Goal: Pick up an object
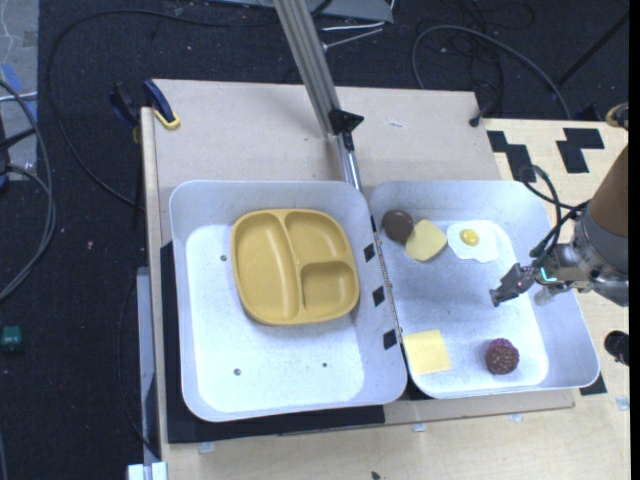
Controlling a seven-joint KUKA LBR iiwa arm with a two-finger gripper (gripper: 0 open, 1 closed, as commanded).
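The right bin (440, 300) holds a fried egg (473, 241), a pale yellow wedge (426, 240), a brown round piece (397, 225), a yellow cheese square (427, 351) and a dark red meatball (502, 356). My gripper (507, 289) hangs over the right side of this bin, below the egg and above the meatball. It touches none of the items and nothing shows between its dark fingers.
The left bin (200, 348) carries a yellow divided tray (296, 266). A metal pole (315, 63) slants down to the bins' shared edge. Cables lie on the dark floor around the bench. The arm enters from the right.
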